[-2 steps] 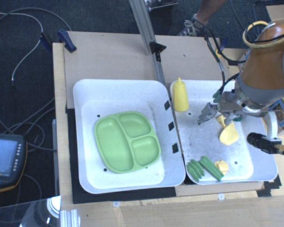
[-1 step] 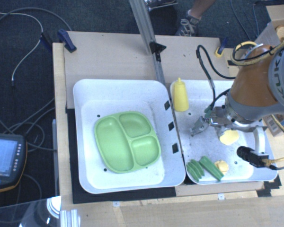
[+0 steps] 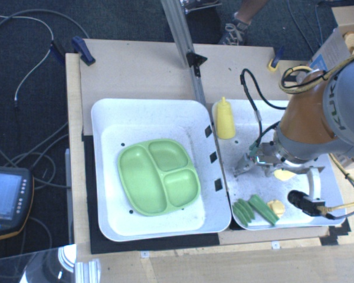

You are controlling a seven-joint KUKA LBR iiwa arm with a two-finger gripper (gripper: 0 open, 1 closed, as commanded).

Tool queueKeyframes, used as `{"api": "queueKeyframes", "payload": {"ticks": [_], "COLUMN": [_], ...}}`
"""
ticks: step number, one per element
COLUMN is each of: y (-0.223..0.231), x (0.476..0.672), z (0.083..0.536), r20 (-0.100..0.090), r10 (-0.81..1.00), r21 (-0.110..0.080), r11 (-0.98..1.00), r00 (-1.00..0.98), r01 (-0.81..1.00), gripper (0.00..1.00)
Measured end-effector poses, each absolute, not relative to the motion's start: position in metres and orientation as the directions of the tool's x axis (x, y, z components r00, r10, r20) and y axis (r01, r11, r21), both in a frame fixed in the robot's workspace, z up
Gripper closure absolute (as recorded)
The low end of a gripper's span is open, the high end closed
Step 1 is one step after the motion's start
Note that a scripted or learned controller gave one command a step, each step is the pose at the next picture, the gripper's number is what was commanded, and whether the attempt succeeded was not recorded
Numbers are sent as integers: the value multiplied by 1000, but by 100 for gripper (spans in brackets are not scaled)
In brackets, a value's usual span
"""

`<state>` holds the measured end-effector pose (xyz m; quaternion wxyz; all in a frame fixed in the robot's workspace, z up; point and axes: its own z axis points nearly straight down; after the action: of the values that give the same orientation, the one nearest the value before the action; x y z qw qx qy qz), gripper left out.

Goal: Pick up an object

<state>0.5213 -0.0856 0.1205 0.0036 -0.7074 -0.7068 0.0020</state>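
Objects for picking lay in the right bin (image 3: 248, 114): a yellow bottle (image 3: 225, 119) near its upper left corner, green pods (image 3: 255, 210) along the front edge, a small yellow piece (image 3: 277, 207) just beside them, and another yellow piece (image 3: 283, 173) partly under the wrist. The gripper (image 3: 252, 161) hung low over the middle of that bin, well apart from the bottle and the pods; I could not tell how it was set, since the wrist hid too much. I judged all of these to be light toy plastic, stiff and rather slick. The bottle looked the easiest take: across its body, below the narrow nozzle, where the sides run nearly parallel. The pods lay flat and thin against the floor, so a pinch there could skid. The left bin (image 3: 106, 119) held a green divided plate (image 3: 158, 177), broad and hard to pinch except at the rim. On the arm (image 3: 318, 111) I could read part of "KUKA"; other writing was too small.
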Motion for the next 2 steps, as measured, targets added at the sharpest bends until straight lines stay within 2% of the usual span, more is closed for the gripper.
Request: {"api": "queueKeyframes", "payload": {"ticks": [1,2], "y": [-85,-89], "x": [523,524], "z": [134,178], "r20": [2,-1], "r10": [1000,1000], "r21": [0,6], "r11": [0,1], "r00": [0,-1], "r01": [1000,1000], "gripper": [100,100]}}
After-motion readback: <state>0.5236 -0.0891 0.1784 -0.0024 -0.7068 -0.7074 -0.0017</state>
